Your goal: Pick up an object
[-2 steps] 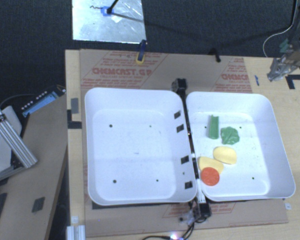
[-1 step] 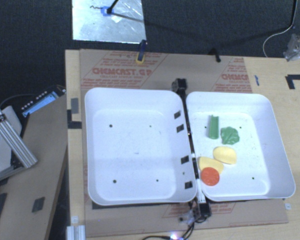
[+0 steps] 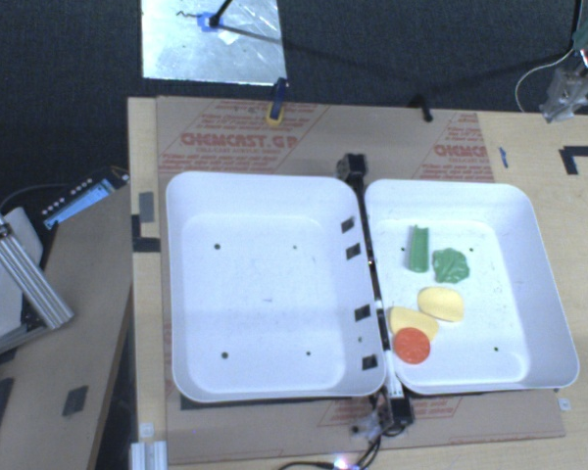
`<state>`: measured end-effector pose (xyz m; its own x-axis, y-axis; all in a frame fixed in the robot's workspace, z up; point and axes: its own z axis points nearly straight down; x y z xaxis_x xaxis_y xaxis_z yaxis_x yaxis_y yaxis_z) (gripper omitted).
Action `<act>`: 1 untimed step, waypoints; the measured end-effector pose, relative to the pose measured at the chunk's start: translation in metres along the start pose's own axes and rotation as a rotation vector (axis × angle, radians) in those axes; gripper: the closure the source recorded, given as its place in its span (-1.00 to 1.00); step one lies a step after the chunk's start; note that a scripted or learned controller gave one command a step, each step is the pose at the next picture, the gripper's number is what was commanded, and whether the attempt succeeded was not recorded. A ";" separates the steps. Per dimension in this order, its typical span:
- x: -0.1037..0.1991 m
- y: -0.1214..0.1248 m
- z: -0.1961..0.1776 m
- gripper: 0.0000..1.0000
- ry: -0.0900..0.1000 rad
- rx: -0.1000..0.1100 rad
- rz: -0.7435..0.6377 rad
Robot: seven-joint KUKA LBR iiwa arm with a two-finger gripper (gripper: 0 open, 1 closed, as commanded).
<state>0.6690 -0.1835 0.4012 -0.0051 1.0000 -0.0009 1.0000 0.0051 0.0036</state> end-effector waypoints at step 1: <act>-0.006 0.000 -0.003 1.00 -0.001 0.000 0.003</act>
<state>0.6688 -0.1895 0.4038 -0.0017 1.0000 -0.0022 1.0000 0.0017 0.0038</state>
